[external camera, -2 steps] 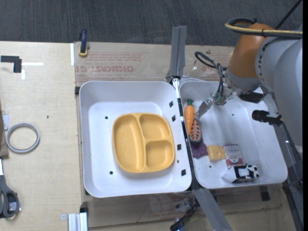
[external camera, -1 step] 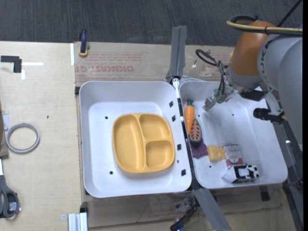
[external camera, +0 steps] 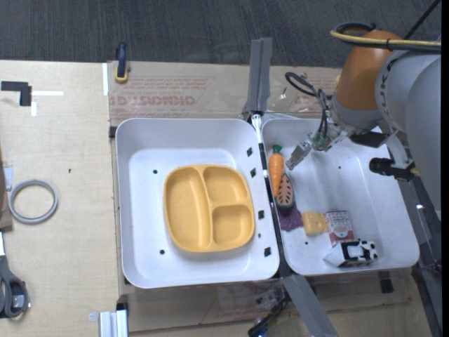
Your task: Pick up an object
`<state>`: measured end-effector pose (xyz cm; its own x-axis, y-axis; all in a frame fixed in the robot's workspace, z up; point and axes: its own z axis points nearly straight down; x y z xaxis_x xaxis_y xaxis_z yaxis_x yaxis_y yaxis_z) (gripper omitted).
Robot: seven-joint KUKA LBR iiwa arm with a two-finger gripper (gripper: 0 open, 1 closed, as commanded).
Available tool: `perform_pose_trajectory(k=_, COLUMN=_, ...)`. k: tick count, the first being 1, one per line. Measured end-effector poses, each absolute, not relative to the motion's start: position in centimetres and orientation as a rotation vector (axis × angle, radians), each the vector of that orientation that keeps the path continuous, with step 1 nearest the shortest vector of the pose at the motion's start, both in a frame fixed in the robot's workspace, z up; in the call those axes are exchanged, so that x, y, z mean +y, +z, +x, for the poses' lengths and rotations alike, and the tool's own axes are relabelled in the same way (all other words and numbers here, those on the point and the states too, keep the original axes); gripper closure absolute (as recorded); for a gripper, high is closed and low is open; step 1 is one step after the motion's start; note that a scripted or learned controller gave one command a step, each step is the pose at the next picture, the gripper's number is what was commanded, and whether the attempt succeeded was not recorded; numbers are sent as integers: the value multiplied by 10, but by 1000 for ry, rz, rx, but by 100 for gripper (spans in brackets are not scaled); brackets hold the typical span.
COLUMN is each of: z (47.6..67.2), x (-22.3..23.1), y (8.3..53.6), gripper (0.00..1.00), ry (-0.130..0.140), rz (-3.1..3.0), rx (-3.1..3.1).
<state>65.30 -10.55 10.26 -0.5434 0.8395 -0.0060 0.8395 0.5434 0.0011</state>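
Observation:
My gripper (external camera: 297,155) hangs over the upper left part of the right bin (external camera: 382,202), just right of the top of an orange carrot (external camera: 276,167). Nothing shows in it. The carrot lies along the bin's left wall. Below it sits a watermelon-slice toy (external camera: 285,192), then a purple piece (external camera: 289,220) and a yellow chunk (external camera: 314,223). A white and red packet (external camera: 339,224) and a black and white object (external camera: 357,253) lie near the front right.
The left bin (external camera: 137,188) holds a yellow divided plate (external camera: 209,208). A grey divider post (external camera: 259,76) stands between the bins at the back. On the bench to the left lie a grey tape ring (external camera: 31,201) and scissors (external camera: 10,295).

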Motion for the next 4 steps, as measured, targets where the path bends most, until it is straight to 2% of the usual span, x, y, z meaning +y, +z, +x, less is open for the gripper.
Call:
perform_pose_trajectory(k=1, z=659, x=-99, y=93, gripper=0, ry=-1, rz=1907, rx=2493)
perform_pose_trajectory(k=2, z=611, x=-105, y=96, gripper=0, ry=-3, rz=2208, rx=2235)
perform_pose_trajectory(k=3, z=515, x=-110, y=91, gripper=0, ry=-4, rz=2440, rx=1982)
perform_pose_trajectory(k=4, z=495, x=-124, y=90, gripper=0, ry=-4, rz=2517, rx=1885)
